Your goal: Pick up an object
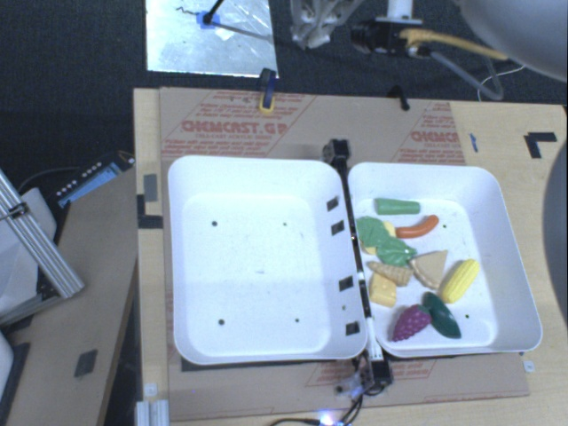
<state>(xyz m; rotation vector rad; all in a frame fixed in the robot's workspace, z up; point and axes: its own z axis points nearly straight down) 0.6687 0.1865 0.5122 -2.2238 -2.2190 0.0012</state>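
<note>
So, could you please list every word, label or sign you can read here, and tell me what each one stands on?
"CHEMCAST GP" in red, on the brown board under the bins, left side, legible but soft.
The same red print repeats on the board's right side, too slanted and blurred to read with certainty.
Smaller red lines below each logo: too small to read.
Red print on the board's front edge: unreadable.
No text on the white bins or toy foods.

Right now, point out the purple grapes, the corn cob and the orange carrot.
purple grapes (410,322), camera view, middle of the bunch
corn cob (459,280), camera view, middle of the cob
orange carrot (417,229), camera view, middle of its body
</note>
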